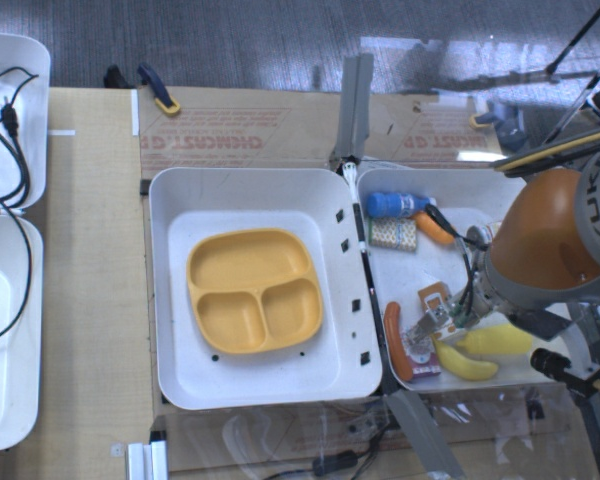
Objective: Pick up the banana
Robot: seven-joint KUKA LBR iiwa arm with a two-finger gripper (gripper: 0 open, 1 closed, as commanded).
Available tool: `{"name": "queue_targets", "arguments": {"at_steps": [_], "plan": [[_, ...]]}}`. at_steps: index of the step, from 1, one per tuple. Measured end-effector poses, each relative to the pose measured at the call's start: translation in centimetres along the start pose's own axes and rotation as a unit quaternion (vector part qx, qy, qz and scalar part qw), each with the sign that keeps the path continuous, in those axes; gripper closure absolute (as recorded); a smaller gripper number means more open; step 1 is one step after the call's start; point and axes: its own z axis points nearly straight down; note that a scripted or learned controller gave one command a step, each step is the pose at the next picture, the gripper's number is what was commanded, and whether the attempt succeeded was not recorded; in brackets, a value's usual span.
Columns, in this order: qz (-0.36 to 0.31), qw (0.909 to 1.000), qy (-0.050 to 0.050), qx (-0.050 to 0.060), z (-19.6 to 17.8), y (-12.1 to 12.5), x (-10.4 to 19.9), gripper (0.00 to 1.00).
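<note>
The yellow banana [466,361] lies at the front of the right bin [500,386], with a paler yellow fruit-like piece [500,340] lying against its far side. My gripper [427,326] is low in that bin, just left of the banana's left end and above a small purple-and-silver item [420,360]. The grey arm with its orange band [545,233] reaches in from the right and hides part of the bin's back right.
A red sausage [394,338] lies along the right bin's left wall. A blue bottle [394,204], a patterned square [393,233] and an orange carrot [437,228] sit at the back. The left bin [170,268] holds a yellow divided plate [255,288].
</note>
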Motion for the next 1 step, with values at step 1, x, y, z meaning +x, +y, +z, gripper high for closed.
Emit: {"name": "queue_targets", "arguments": {"at_steps": [1], "plan": [[0.095, 0.9954, 0.005, 0.008, -9.38, 2.22, 0.09, 0.0]]}}
